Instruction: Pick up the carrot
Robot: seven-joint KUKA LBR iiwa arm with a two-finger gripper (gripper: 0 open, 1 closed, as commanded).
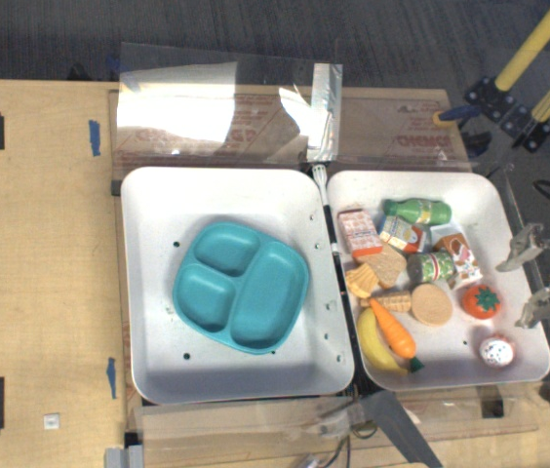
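The carrot point(393, 328) lies in the right bin point(524, 373), toward its near left corner, resting across a banana point(376, 351) that curves along beneath it; crackers point(377, 273) crowd just above its narrow end, and a round tan biscuit point(431, 305) sits just to its right; the left bin point(148, 213) carries a teal divided plate point(241, 286) and plays no part here. The gripper point(538, 276) hangs at the far right rim of the right bin, well apart from the carrot, its metal parts showing past the edge, and from where I stand I cannot tell how it is set; nothing is in it that I can make out. The carrot's long axis runs diagonally, its narrow tip pointing up and left toward the crackers, its thick end with the green stub pointing down and right toward the near wall. To do this well, I'd judge the arm should travel left across the bin, come down over the middle of the orange body, and close across the short width, square to that diagonal; a grip along the length would likely catch the banana or nudge the biscuit; descending too deep risks pinching the banana as well.
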